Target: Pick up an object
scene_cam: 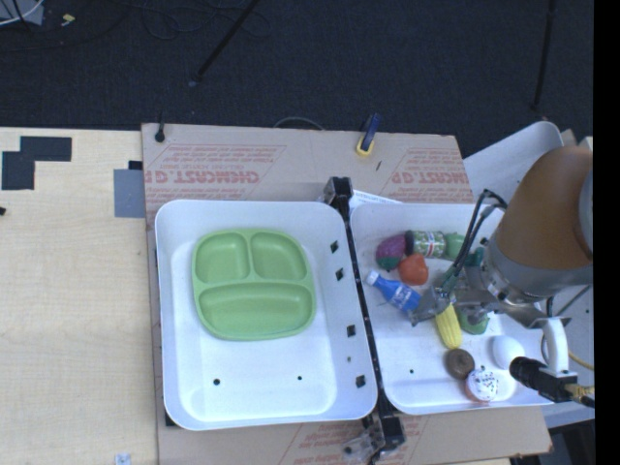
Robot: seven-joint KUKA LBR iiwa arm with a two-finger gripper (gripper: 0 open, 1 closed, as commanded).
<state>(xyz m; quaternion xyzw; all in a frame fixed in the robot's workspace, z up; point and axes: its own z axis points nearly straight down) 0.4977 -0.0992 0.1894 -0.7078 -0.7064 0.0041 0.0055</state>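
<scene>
My gripper (435, 306) is low in the right bin (417, 395), with the arm's grey and orange wrist coming in from the right. It sits between the lower end of a blue bottle (390, 289) and the top of a yellow corn cob (449, 328), close to both. A red ball (414, 269), a purple fruit (390, 250) and a green bottle (436, 243) lie just behind it. A green item (476, 321) is partly hidden under the wrist.
A brown disc (459, 362), a white speckled ball (487, 385) and a white egg (506, 349) lie at the right bin's near side. The left bin (184, 356) holds a green divided plate (254, 283). A black divider (354, 298) separates the bins.
</scene>
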